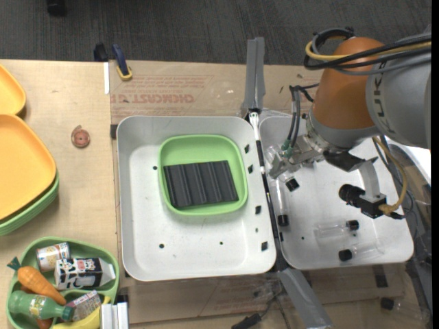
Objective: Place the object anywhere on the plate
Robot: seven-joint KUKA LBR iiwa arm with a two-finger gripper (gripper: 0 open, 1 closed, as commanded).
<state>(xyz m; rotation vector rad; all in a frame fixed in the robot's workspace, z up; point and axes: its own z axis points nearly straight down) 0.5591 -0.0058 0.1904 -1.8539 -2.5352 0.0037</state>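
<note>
Holding one dark slab (202, 184): one green plate (203, 147).

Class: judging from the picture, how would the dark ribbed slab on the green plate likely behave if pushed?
The dark ribbed slab lies flat, so it should slide, not roll. Its ridges suggest some grip. The green plate has a raised rim that would probably stop it.

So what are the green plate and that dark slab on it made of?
The plate looks like matte plastic: an even pale green with soft rounded edges and no glare. The slab looks like dark grey rubber or foam, ribbed lengthwise and dull; which of the two I can't tell.
</note>
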